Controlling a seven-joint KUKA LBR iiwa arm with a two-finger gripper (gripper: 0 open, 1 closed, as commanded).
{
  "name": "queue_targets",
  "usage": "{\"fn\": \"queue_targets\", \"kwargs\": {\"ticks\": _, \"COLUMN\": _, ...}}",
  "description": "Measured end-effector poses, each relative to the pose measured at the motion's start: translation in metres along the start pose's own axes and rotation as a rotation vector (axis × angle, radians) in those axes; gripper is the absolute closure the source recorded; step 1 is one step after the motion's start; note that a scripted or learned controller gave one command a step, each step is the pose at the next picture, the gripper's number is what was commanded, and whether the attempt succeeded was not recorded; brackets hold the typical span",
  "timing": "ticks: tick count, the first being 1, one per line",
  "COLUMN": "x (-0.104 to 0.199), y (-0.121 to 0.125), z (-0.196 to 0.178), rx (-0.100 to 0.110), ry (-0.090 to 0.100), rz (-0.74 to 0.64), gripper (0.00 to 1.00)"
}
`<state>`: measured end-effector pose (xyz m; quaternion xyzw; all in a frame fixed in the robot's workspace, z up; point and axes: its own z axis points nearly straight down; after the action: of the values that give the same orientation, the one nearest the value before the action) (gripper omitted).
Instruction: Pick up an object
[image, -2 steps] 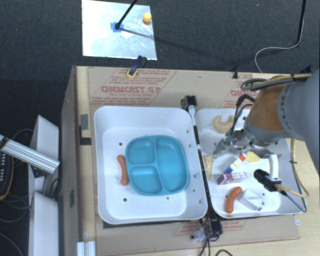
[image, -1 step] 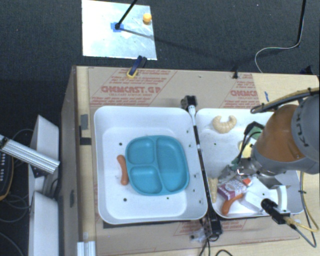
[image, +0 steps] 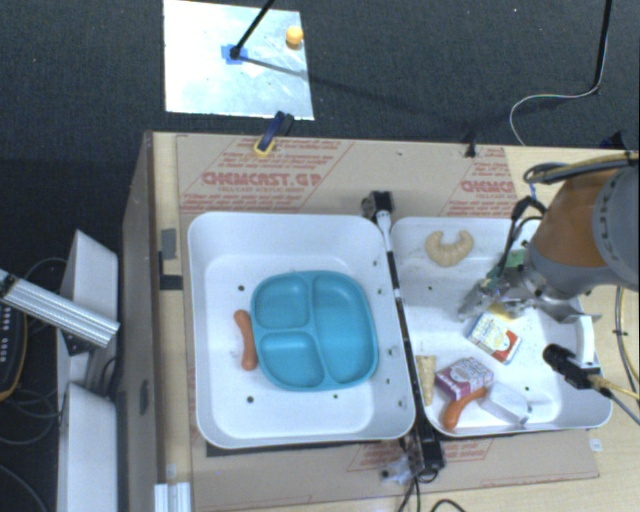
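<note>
Bare floor beside croissant (image: 449, 247), clutter (image: 480, 385) opposite

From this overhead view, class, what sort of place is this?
Probably a robotics lab test bench, not a kitchen. Two shallow white bins sit side by side, holding toy-like food such as a tan croissant and a blue divided plastic plate, while a grey robot arm with an orange band reaches in.

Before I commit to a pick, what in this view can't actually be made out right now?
- Gripper: its fingers are too small and cluttered to read as open or shut, in the camera view.
- Small carton: label print too small to read; contact with the gripper unclear.
- Arm: cut off by the right edge.
- Purple box: partly overlaps the sausage.
</note>
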<state>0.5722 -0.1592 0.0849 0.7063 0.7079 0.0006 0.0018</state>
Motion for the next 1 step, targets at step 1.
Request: {"fn": "queue_targets", "kwargs": {"ticks": 1, "x": 0.0004, "y": 0.0008, "z": -0.0104, "rx": -0.001, "ry": 0.001, "rz": -0.002, "gripper": 1.00}}
